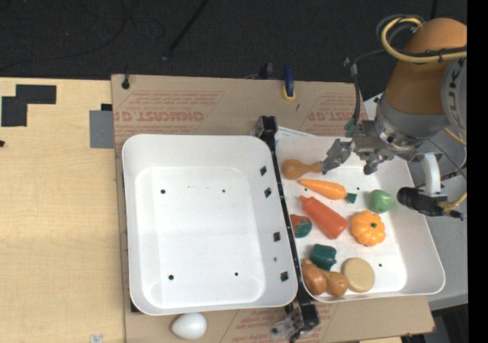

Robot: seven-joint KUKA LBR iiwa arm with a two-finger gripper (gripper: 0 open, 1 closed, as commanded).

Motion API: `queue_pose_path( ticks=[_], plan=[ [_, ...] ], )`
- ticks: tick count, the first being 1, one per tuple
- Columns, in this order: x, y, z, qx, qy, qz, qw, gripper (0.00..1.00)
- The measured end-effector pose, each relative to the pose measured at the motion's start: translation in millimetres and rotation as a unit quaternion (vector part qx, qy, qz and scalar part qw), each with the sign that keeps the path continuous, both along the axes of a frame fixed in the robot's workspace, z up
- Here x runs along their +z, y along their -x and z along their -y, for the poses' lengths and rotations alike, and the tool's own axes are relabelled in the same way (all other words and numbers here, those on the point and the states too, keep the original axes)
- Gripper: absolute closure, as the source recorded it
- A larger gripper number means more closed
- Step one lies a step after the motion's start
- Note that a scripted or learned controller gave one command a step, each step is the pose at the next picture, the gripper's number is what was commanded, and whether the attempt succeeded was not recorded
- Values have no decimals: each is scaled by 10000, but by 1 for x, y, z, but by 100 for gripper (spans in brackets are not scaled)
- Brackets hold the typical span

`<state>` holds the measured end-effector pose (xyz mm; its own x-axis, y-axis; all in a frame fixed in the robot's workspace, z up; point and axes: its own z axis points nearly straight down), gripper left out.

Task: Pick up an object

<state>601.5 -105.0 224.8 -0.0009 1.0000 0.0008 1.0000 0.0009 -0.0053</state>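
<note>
Gripper [355, 154] above far part of right bin [415, 277], fingers spread apart, nothing between them. Carrot [323, 188] just near-left of gripper (not touching). Red pepper [323, 216], pumpkin [367, 228], green ball [380, 200] nearer. White egg [188, 325] on desk [53, 204].

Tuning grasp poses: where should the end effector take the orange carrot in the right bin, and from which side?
Likely best at the carrot's thick middle, coming straight down with fingers closing across its long axis. It lies flat, running left to right, tapering toward the left tip. The red bottle-shaped piece sits just below it, so room on that side is tight; the side toward the end effector looks freer.
</note>
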Motion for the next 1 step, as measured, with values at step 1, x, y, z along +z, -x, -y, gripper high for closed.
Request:
queue_pose_path(
  ticks=[1],
  plan=[
    [-142,13,36,-21,-1,-18,10000,0]
  ],
)
